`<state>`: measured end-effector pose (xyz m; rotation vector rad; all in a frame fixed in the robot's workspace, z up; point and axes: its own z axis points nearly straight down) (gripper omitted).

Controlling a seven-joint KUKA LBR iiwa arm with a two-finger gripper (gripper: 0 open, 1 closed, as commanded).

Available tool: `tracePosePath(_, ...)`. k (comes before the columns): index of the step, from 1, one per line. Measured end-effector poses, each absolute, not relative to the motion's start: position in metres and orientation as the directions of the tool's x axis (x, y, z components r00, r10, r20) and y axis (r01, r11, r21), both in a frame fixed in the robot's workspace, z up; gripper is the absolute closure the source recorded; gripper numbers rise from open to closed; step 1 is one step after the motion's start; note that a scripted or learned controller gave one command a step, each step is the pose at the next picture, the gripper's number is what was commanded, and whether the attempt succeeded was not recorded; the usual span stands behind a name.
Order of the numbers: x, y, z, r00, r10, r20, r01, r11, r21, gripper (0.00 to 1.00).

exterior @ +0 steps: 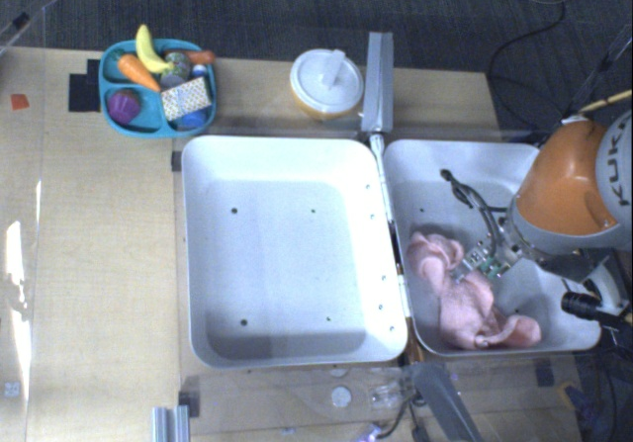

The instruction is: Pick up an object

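A: State the gripper (pixel 482 262) position and condition.

B: It sits low in the right bin (pixel 425 173), at the right edge of the pink soft toy (pixel 460 297). Whether the fingers are apart or closed cannot be determined; the metal tip overlaps the plush.

A: Describe the toy.

B: Pale pink, fuzzy, lumpy, limp fabric, lying along the near half of the right bin.

A: Arm?

B: The grey arm (pixel 574 193), with a glossy orange band, enters from the right.

A: Other items?

B: The left bin (pixel 198 262) is smooth white plastic with rounded corners. On the far bench: a round white lidded tub (pixel 326 82) and a blue tray (pixel 156 86) holding plastic toy food.
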<state>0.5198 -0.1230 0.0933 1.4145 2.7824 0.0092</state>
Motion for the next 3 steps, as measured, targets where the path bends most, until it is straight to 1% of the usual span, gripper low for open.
tracePosePath(1, 0.575, -0.068, 0.186, -0.499, 0.866, -0.004, 0.866, 0.499, 0.007, 1.00)
tracePosePath(2, 0.628, -0.039, 0.194, -0.230, 0.973, -0.002, 0.973, 0.230, 0.004, 1.00)
tracePosePath(3, 0.628, -0.039, 0.194, -0.229, 0.973, -0.002, 0.973, 0.230, 0.004, 0.00)
